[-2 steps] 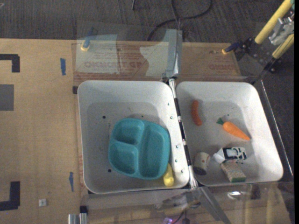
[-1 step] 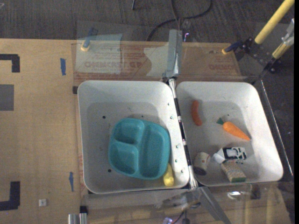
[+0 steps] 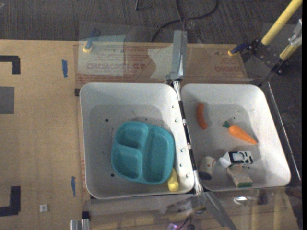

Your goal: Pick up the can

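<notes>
Camera view puts the small beige can [image 3: 207,166] on its side at the right white bin's [image 3: 268,104] near-left corner, beside a black-and-white packet [image 3: 239,157] and sponge block [image 3: 239,175]. Crowding against the wall risks a slipped grasp.

The yellow thing [image 3: 173,181] at the near rim of the left bin [image 3: 91,128] is partly tucked under the corner of the teal tray [image 3: 143,152]; I cannot tell what it is. The can [image 3: 206,166] lies at the near left of the right bin [image 3: 268,128], too small for any label to read. The black-and-white packet [image 3: 239,157] beside it is too blurred to identify. The yellow pole [image 3: 284,17] at top right is cut off by the picture's edge. The black cable [image 3: 184,11] runs off the top edge.
</notes>
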You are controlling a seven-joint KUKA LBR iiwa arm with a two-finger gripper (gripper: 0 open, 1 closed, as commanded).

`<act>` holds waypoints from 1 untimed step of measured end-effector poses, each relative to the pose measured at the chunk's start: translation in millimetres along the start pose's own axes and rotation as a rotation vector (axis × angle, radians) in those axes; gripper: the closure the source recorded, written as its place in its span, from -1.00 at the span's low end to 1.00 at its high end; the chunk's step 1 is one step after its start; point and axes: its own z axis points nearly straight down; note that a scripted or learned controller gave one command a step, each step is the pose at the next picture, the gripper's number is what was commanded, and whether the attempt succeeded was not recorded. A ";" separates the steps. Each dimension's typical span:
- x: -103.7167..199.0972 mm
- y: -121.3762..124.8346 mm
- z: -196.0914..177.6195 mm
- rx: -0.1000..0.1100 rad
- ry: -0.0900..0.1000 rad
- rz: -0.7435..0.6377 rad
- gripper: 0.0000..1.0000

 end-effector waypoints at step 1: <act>1.7 0.9 -0.1 0.000 0.001 -0.172 1.00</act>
